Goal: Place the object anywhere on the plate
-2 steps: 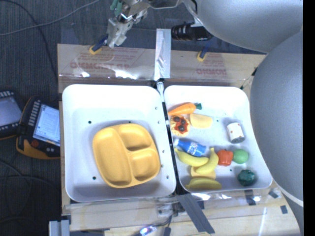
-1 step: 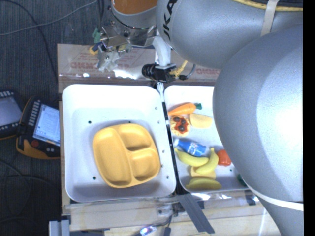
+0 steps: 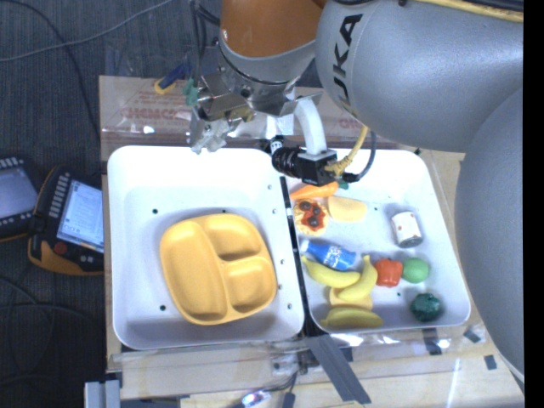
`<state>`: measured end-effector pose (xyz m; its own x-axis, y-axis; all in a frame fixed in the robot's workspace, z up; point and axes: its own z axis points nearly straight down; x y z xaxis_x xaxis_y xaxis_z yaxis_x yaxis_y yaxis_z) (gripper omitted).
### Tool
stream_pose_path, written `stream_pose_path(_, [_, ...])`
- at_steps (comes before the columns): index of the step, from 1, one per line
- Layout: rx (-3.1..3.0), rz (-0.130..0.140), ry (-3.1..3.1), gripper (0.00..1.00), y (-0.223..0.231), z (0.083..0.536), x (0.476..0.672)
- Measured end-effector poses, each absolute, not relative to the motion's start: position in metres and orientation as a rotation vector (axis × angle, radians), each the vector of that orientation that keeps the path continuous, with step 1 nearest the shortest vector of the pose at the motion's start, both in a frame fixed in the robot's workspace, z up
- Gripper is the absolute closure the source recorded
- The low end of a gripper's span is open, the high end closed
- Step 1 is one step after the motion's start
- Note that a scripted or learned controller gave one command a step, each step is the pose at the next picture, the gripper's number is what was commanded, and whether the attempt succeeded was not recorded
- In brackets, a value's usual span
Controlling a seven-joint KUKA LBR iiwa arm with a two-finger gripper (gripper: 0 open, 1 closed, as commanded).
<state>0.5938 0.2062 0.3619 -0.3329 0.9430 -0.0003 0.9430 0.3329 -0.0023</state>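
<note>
A yellow divided plate [image 3: 219, 266] lies in the left bin [image 3: 136, 228], with nothing on it. My gripper [image 3: 207, 134] hangs over the far rim of the left bin, well behind the plate. I see no object at its tip. The right bin [image 3: 442, 228] holds the loose objects: an orange piece with dark spots [image 3: 310, 212], a pale yellow piece [image 3: 348, 208], a white can [image 3: 406, 226], a blue bottle [image 3: 331, 255], a banana [image 3: 342, 279], a red pepper [image 3: 388, 272], a green ball [image 3: 416, 270] and a dark green item [image 3: 427, 306].
The grey arm [image 3: 425, 58] fills the upper right and overhangs the back of the right bin. A black cable fitting [image 3: 302, 161] hangs near the divider between the bins. A handheld controller [image 3: 68, 219] lies left of the bench.
</note>
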Motion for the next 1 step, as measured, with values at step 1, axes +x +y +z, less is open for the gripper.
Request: stream_pose_path(1, [-2.136,0.005,-2.301,1.00,0.2154,0.3144,0.6327])
